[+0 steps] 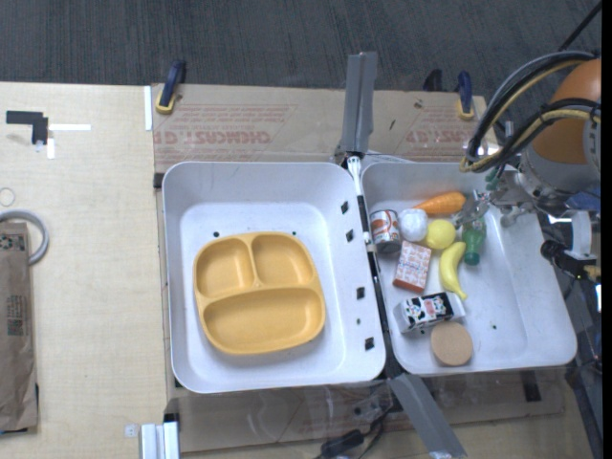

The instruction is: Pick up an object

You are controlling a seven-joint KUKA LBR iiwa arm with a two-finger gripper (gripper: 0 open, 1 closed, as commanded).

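Observation:
The right bin (535,304) holds several small items: an orange carrot (440,202), a red and white can (383,228), a white ball (413,224), a lemon (440,234), a banana (449,270), a green object (472,242), an orange carton (412,265), a black and white milk carton (426,311) and a round tan disc (451,344). My gripper (477,210) reaches in from the right and hangs low at the bin's back, just over the top end of the green object and right of the carrot's tip.
The left bin (182,256) holds a yellow divided plate (259,292). A grey divider bar (359,103) stands between the bins at the back. Black and yellow cables (516,94) loop above the wrist. The right bin's right half is bare white floor.

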